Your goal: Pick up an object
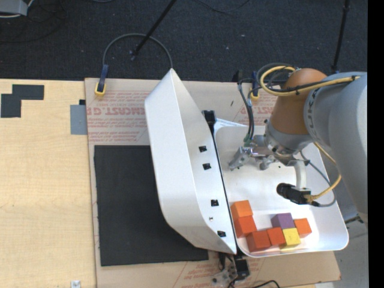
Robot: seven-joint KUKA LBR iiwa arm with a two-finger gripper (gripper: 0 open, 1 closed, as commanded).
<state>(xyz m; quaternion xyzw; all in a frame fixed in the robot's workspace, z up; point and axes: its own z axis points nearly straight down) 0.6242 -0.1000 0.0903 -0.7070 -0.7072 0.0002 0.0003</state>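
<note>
One fixed camera, mounted above the bench [42,179], looks down at a slant. Dark floor [198,29] lies far; the right bin [336,236] sits near right. The arm [336,113] enters from right. Moderate distance.

Arm [339,110]: grey casing
Wrist band [294,104]: orange, rounded
Cables [273,80]: yellow and black loops
Gripper [252,155]: bare metal

A dark carpeted floor [72,35], crossed by black cables [162,17], is seen along the top; a pale wooden bench [42,191] lies at lower left.
</note>
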